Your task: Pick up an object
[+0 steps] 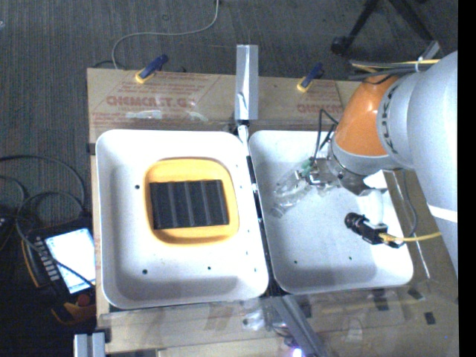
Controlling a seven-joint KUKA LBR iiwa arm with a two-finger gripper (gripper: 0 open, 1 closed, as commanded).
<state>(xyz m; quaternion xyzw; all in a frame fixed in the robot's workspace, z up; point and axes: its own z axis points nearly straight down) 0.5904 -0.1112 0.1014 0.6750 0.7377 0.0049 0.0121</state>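
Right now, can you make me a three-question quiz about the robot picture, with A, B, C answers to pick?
1. Where is the yellow tray with the dark ridged top?
A. in the left bin
B. in the right bin
C. on the floor

2. How many blue clamps grip the cardboard behind the bins?
A. one
B. two
C. four

3. Where is the gripper?
A. above the left bin
B. off past the bench
C. over the right bin

Answers:
1 A, the yellow tray lies in the left bin.
2 B, one blue clamp sits at the left and another at the right.
3 C, the gripper hangs over the right bin.
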